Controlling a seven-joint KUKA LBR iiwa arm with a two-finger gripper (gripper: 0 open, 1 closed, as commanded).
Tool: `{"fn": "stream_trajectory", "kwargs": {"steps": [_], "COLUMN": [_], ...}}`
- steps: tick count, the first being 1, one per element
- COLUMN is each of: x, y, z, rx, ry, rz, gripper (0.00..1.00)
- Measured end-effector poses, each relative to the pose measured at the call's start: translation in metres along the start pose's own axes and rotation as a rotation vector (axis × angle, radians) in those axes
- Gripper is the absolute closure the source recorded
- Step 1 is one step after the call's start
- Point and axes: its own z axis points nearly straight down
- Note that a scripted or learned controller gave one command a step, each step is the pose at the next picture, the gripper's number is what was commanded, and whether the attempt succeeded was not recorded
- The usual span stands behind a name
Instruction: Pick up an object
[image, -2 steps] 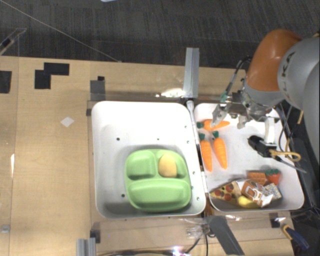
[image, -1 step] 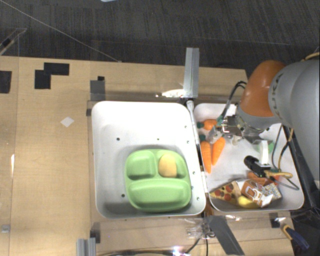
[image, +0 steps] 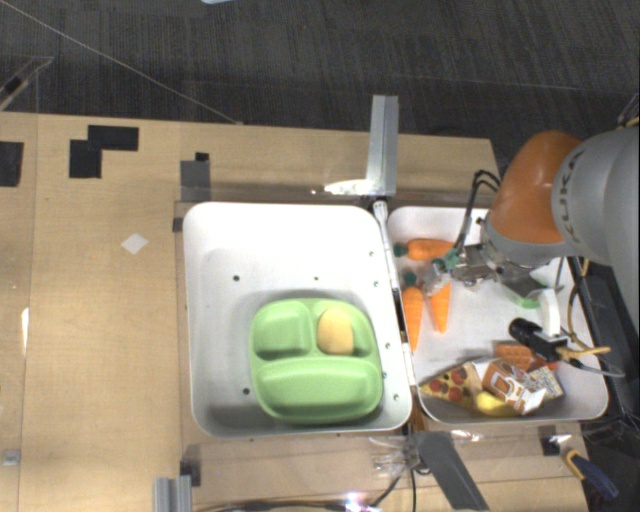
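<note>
Orange band (image: 530, 195) of the arm sits highest, so closest to the lens, w/ the grey wrist running down from it into the right bin (image: 475, 335).

Gripper (image: 452, 268) is low over that bin's far half, tip aimed toward the left bin. Can't tell its state, since the wrist body and clutter around the tip hide it. Nothing is visibly pinched, so I'm not counting anything as held.

- Top carrot (image: 430, 249): just beside the gripper on its far side, poss. touching.
- Mid carrot (image: 439, 310): just beside it on the near side, pointing away toward the bin's front.
- Edge carrot (image: 411, 320): one step further out, along the wall btwn the bins.
- Pizza slice (image: 448, 384), printed packet (image: 515, 385) and yellow piece (image: 487, 403): well clear of the gripper, piled at the bin's front edge.
- Left bin (image: 230, 270): past the divider, holds a green tray (image: 310, 385) w/ a yellow lump (image: 337, 330) in one compartment.

Progress, est.: approach looks done, as the gripper is down among the carrots. Grasp is unconfirmed and nothing is lifted, since every object seems to lie on a bin floor. Left to do: close on one carrot (top or mid most likely) and raise it clear.
</note>
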Motion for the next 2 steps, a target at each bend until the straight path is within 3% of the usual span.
{"fn": "stream_trajectory", "kwargs": {"steps": [1,2], "x": [0.001,0.002], "y": [0.004,0.006], "z": [-0.014,-0.025], "rx": [-0.009,-0.015], "ry": [0.000,-0.001], "rz": [-0.001,-0.001], "gripper": [1.00,1.00]}}
